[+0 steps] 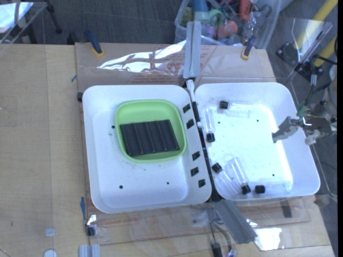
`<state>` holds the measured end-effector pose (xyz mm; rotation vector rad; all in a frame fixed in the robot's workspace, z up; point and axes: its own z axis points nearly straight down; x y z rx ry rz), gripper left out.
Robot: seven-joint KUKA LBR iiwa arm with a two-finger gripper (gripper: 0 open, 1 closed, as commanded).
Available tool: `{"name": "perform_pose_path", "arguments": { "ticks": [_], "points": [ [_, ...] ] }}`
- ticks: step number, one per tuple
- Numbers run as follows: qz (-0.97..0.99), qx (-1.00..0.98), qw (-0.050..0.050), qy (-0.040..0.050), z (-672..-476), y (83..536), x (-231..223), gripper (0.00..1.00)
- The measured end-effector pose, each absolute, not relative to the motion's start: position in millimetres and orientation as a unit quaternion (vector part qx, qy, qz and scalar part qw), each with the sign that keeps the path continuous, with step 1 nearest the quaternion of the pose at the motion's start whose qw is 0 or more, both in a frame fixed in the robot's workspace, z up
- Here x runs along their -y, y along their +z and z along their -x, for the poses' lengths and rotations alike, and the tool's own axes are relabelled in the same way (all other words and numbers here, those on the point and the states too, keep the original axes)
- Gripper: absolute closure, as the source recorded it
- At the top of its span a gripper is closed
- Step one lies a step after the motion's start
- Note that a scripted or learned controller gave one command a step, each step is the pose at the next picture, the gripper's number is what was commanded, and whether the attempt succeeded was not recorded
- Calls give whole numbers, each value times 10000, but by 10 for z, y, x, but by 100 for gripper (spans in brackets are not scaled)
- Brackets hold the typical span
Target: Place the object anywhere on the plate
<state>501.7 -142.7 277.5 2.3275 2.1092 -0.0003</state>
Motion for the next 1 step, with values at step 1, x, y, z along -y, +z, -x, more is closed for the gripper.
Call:
{"name": "perform_pose_path", "arguments": {
  "ticks": [1],
  "points": [
    [-7308,-6826,12,0,-5679,3264,1939,0]
  ]
}}
